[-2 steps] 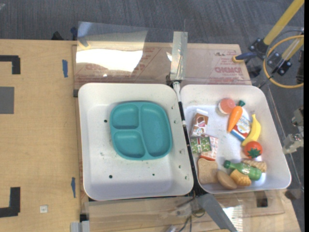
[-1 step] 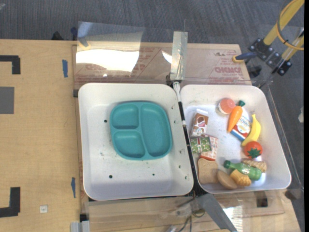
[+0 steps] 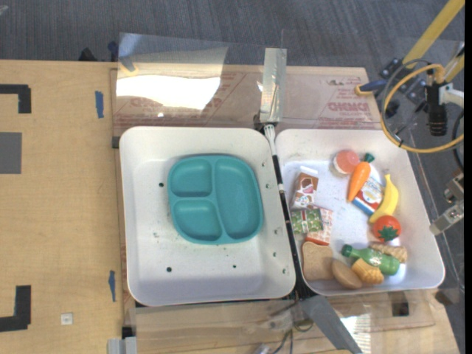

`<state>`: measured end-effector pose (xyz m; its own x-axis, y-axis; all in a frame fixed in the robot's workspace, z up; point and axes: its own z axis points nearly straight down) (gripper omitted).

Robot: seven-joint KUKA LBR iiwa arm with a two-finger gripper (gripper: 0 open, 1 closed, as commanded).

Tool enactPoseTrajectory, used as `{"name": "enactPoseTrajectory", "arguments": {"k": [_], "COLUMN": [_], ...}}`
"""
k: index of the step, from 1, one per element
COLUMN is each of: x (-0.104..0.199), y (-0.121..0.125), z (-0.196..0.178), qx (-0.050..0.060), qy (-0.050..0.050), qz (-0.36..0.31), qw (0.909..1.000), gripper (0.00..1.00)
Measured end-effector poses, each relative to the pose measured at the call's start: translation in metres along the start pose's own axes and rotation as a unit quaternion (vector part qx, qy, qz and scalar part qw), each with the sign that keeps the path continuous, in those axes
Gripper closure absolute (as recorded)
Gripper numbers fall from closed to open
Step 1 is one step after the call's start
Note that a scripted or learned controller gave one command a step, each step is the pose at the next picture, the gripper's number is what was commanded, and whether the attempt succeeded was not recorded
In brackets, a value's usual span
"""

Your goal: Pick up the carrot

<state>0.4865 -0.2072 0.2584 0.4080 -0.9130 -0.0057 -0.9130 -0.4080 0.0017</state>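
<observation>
Tool's state: cannot tell; one carrot [image 3: 358, 179] in right bin [image 3: 318, 147]; one teal tray [image 3: 215, 198] in left bin [image 3: 144, 220].

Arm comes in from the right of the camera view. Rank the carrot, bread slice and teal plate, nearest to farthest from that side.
1. Carrot: right bin, upper middle, nearest the right side.
2. Bread slice: right bin, lower left corner.
3. Teal plate: left bin, centre, farthest.
</observation>
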Motion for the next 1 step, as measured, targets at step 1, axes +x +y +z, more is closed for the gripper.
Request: {"name": "enactPoseTrajectory", "arguments": {"k": [1], "x": [-0.0192], "y": [-0.0043], "z": [0.1573], "qx": [0.004], "qy": [0.003], "qz": [0.075], "qw": [0.9971], "gripper": [1.00]}}
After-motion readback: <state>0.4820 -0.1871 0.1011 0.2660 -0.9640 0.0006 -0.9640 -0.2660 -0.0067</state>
